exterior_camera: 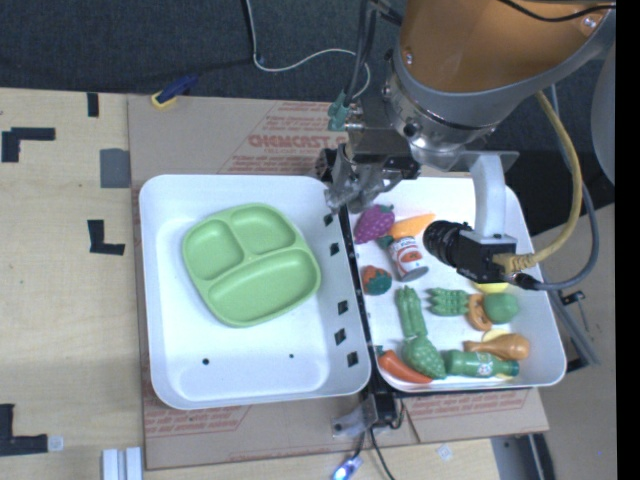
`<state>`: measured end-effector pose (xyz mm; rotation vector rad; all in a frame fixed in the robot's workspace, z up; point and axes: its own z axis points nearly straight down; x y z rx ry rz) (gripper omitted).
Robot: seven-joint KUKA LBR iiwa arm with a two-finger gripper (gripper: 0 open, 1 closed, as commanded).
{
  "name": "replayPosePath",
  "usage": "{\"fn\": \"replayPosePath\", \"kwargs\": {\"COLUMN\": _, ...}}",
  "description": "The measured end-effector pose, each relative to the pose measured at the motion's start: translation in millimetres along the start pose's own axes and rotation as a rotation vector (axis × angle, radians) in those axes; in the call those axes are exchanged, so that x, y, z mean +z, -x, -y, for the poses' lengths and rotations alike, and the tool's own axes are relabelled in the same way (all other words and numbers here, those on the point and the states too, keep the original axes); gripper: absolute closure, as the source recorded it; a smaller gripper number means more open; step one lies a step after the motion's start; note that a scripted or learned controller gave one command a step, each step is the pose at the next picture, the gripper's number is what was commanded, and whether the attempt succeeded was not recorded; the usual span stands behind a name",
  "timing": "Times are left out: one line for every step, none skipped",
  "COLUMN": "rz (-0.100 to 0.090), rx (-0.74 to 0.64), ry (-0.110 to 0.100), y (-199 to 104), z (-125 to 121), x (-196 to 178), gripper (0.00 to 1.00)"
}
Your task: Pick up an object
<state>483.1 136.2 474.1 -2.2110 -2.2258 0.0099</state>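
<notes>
The gripper (345, 190) hangs at the far end of the divider between the two white bins, below the grey wrist and orange band of the arm (500, 28). Its fingers are dark and blend with the mounting hardware; whether they stand wide or narrow cannot be told, and nothing is visible between them.

Nearest item: a purple bunch of grapes (375, 222), knobbly surface, small green stem end, lying in the right bin (540, 363) just beside the gripper, to its right and slightly nearer the camera. Apart from the gripper as far as can be judged.

Just beyond the grapes, further right: an orange carrot-like piece (415, 224) and a small bottle (407, 255) with a red and white label, tilted. Below the gripper along the divider: a round red and green item (377, 280), then a green corn-like cob (410, 311). Toward the near rim of the right bin, well apart from the gripper: a green bottle (480, 365) lying flat.

To the gripper's left and nearer the camera, in the left bin (170, 368), a light green sectioned plate (250, 263) lies flat, three compartments.
</notes>
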Motion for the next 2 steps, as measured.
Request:
{"fn": "replayPosePath", "kwargs": {"rz": 0.002, "rx": 0.011, "ry": -0.004, "y": 54.4, "z": 0.1, "x": 95.2, "gripper": 1.00}}
{"fn": "replayPosePath", "kwargs": {"rz": -0.001, "rx": 0.008, "ry": 0.012, "y": 82.6, "z": -0.6, "x": 30.1, "gripper": 1.00}}
